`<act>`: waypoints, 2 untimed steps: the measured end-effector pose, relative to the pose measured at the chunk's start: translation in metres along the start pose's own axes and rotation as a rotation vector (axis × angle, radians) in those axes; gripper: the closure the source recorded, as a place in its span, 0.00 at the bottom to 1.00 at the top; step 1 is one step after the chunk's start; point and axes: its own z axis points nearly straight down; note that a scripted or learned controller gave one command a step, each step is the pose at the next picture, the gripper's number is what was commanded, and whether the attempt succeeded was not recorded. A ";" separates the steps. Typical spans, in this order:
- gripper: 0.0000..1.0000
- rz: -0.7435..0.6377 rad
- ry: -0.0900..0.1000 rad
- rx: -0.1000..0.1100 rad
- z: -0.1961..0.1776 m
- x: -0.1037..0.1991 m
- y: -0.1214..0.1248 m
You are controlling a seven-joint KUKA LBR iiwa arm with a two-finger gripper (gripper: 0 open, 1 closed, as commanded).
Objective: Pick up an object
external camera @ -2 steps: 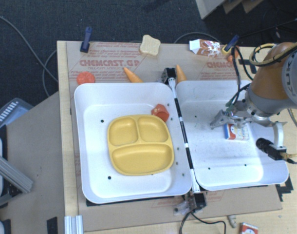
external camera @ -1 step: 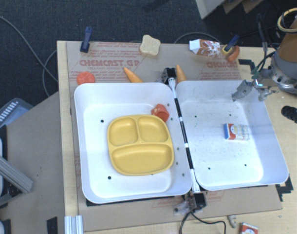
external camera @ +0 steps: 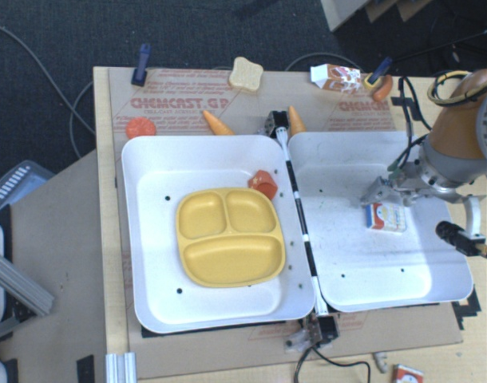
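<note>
Carton (external camera: 386, 217) lies flat in the right bin (external camera: 339, 262), toward its far right corner, directly below the tool (external camera: 397, 188); whether the tool grips anything, I cannot tell.

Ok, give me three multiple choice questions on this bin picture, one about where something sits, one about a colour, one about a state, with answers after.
1. Where is the divided plate?
A. in the left bin
B. in the right bin
C. on the board behind the bins

2. What colour is the divided plate?
A. blue
B. yellow
C. green

3. How does the small carton in the right bin stand?
A. lying on the bin floor below the gripper
B. lifted well above the bin
C. resting on the plate

Answers: 1 A, the plate lies on the left bin's floor beside a small red thing. 2 B, all three sections are yellow. 3 A, the carton lies flat on the white floor.
</note>
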 end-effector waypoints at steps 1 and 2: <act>0.00 -0.001 0.000 0.000 0.004 0.048 -0.025; 1.00 0.000 0.000 -0.002 -0.006 0.048 -0.025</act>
